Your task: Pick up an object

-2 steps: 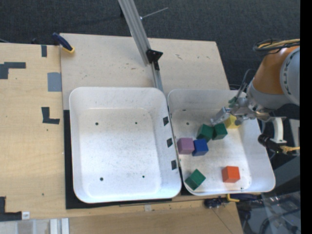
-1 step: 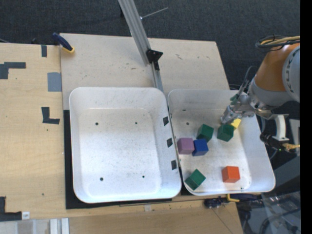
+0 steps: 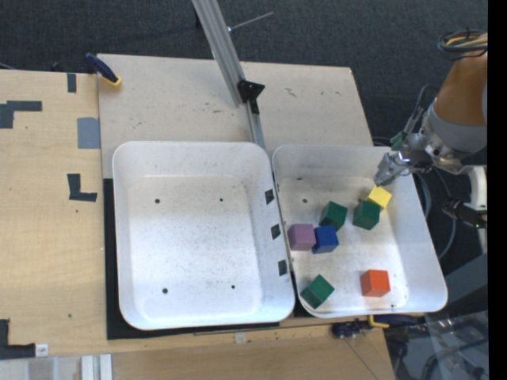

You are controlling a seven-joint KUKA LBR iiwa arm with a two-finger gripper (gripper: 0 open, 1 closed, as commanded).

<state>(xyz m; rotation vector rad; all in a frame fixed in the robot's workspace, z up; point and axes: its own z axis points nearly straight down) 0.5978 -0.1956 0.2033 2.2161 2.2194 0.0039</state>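
Note:
The right bin [image 3: 424, 248] holds several small cubes. A yellow cube [image 3: 380, 197] lies near the bin's far right wall, touching a green cube [image 3: 366, 214]. Another green cube [image 3: 333, 214] sits to the left of those two. A purple cube [image 3: 301, 236] and a blue cube [image 3: 325, 239] touch each other mid-bin. A third green cube [image 3: 318, 290] and an orange cube [image 3: 375, 283] lie near the front. My gripper [image 3: 390, 169] hangs low just above and behind the yellow cube, at the bin's right wall.
The left bin [image 3: 119, 169] sits beside the right one, their rims meeting in the middle. A slanted metal rail [image 3: 218, 42] runs down to the bins' far edge. A blue and yellow clamp [image 3: 103, 70] lies at the bench's far left. Cables [image 3: 455, 212] hang at the right.

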